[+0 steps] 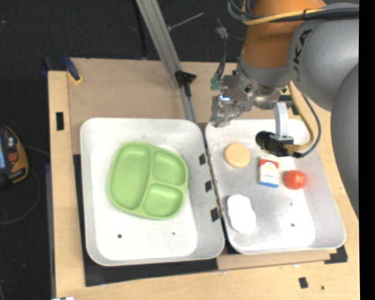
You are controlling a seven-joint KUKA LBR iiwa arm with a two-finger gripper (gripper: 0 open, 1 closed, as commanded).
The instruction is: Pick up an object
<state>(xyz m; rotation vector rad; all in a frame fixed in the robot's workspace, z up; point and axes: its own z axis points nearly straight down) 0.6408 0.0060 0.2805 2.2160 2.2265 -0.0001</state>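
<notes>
left bin [100, 230]: green divided plate [147, 180], stiff, broad, rim grip only | my fingers [221, 114] over right bin's [325, 230] far-left corner, cannot tell how open, nothing seen held | tan disc [237, 155] light, stiff, pinch across edges | small carton [269, 172] | red ball [294, 179] may roll

one fixed camera above the bench [112, 86], looking down at a slant, both white bins [94, 230] in frame
</notes>
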